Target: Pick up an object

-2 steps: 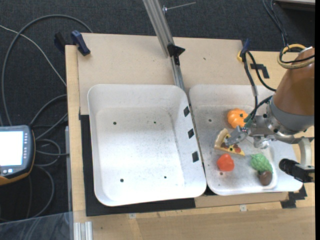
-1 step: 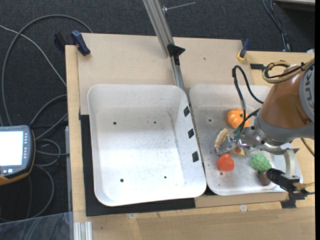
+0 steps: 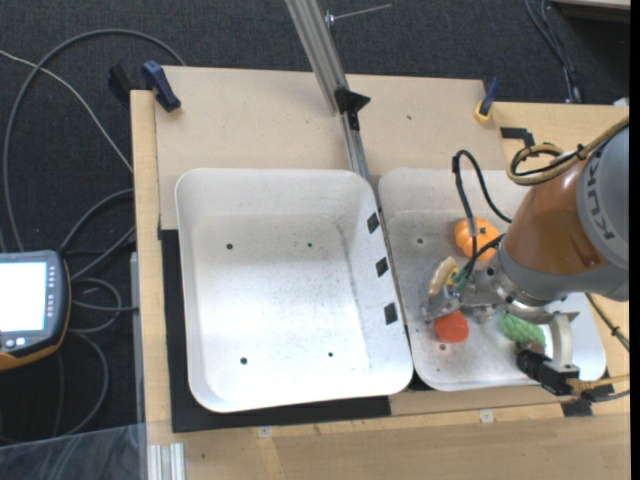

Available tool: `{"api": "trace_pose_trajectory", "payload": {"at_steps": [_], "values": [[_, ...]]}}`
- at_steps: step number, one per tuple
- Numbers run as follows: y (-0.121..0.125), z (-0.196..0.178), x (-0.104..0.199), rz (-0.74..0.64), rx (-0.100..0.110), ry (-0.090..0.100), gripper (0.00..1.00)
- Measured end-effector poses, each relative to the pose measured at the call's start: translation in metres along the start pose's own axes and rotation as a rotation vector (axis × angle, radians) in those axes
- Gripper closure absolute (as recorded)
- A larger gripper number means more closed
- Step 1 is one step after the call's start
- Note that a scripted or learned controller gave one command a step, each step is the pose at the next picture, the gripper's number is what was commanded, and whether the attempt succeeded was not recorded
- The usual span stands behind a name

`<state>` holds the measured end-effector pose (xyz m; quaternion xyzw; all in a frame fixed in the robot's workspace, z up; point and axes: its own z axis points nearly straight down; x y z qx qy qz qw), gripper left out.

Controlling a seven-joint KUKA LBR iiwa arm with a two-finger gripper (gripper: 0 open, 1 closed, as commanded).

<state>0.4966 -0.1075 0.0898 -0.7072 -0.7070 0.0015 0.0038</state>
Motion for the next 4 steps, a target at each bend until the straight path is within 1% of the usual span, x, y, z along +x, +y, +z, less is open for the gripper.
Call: {"api": "trace_pose_trajectory", "payload": {"at_steps": [1,2,3,4], "values": [[0.002,-0.013,0.000,0.000,-0.008,-0.001,1.00],[0.009,-0.059,-0.001,-0.002,-0.013,-0.004,1.00],[0.002,-0.114,0.005,-0.002,-0.014,-0.004,1.00],[0.003,-0.159,0.005,-0.002,-0.014,-0.004,1.00]]}}
